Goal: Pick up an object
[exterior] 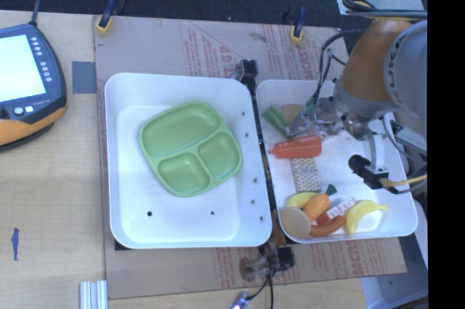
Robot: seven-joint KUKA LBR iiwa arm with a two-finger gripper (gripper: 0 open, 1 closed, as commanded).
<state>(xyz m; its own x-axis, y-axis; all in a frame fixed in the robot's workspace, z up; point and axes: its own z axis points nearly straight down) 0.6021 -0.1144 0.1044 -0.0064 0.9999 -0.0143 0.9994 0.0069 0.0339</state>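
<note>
Hovering low over the right bin's far edge, tool (311, 120) near the orange carrot-like toy (296, 148).

Reaching in from the right; finger state impossible to tell from here. Sitting just beside the tool: a green piece (275, 119), the orange toy lying nearer the bin's (404, 227) middle. Worth centring squarely over one piece, staying clear of the bin wall and the pile (330, 211) at the near edge.

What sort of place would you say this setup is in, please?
Probably a robotics lab bench set up for grasping trials. An arm reaches over two white bins, one holding a green tray, the other toy food. A teach pendant lies at the left, and clamps hold the cardboard base.
</note>
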